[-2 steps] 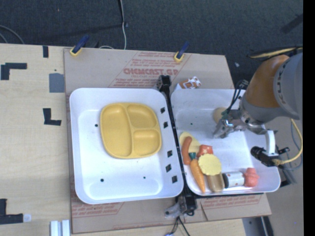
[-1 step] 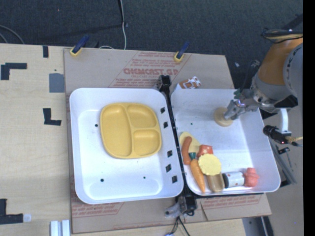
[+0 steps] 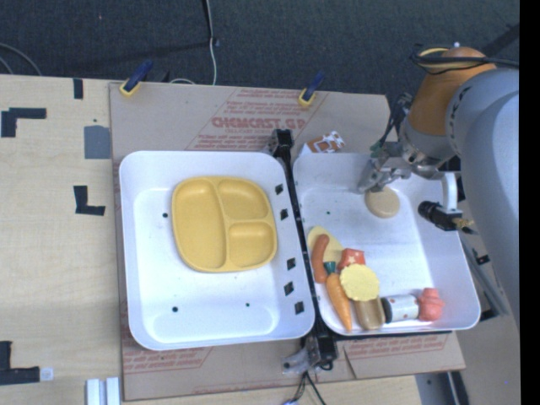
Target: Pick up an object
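The gripper (image 3: 377, 180), its opening impossible to judge, hangs just beside a tan disc (image 3: 383, 203) near the right bin's (image 3: 447, 268) far edge, where a low, flat target could slip any grasp.

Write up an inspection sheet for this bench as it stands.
Surface: cardboard sheet under two shallow white bins.
Job's things: pile of toy food in the right bin, a tan round disc apart from it.
Clutter: yellow divided plastic plate in the left bin.
Gripper: gripper just above the disc; grasp unclear.
Cables: thin white cable behind the bench.
Surroundings: dark carpet; two clamps on the cardboard's far edge.
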`<state>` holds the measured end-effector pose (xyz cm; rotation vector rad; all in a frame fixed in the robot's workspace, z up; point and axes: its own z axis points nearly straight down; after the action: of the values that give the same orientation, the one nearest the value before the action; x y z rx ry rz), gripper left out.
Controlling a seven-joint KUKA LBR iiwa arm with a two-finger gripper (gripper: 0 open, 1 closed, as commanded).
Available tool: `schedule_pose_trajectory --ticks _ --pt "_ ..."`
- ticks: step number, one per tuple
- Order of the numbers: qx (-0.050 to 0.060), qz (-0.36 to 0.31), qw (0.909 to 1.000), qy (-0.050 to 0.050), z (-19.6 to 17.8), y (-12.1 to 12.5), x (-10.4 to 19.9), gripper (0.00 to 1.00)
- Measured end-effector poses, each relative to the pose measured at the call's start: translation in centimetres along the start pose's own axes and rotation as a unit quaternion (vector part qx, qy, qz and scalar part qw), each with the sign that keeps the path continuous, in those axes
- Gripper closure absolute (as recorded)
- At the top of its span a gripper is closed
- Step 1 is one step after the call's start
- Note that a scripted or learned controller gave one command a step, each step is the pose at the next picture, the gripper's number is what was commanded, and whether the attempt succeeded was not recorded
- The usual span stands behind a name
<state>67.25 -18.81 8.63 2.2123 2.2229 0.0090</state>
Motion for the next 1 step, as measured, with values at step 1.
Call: schedule_pose_trajectory --ticks 1 --pt "-0.002 0.001 1.0 -0.002 -12.42 -0.04 0.53 0.0"
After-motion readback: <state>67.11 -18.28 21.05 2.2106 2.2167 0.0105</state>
